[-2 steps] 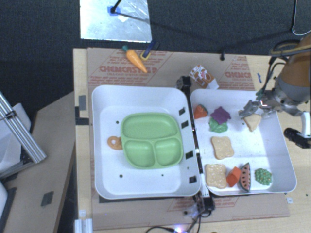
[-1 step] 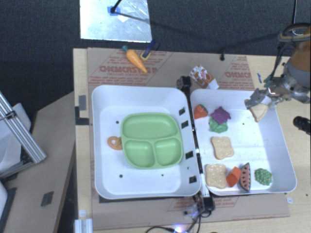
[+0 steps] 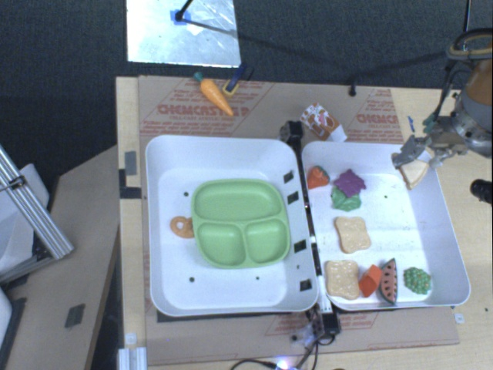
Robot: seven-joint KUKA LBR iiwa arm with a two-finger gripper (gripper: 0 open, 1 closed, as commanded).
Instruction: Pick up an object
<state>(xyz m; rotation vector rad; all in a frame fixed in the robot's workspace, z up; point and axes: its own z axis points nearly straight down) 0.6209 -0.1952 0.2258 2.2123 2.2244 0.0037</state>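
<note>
My gripper [image 3: 417, 163] hangs over the far right rim of the right bin [image 3: 445, 230]. It is shut on a small beige wedge [image 3: 415, 175], which pokes out below the fingers and overlaps the rim. In that bin lie a purple piece [image 3: 350, 181], a green leafy piece [image 3: 346, 200], an orange-red piece [image 3: 317, 177], two bread slices [image 3: 353, 233] [image 3: 342, 278], a watermelon slice [image 3: 389, 280] and a green broccoli-like piece [image 3: 417, 280].
The left bin [image 3: 166, 168] holds a green divided plate [image 3: 235, 222] and a small orange ring [image 3: 182, 227]. Behind the bins lie a toy carrot [image 3: 216, 96] and a wrapped item [image 3: 320, 120]. A shiny sheet [image 3: 185, 21] sits at the far back.
</note>
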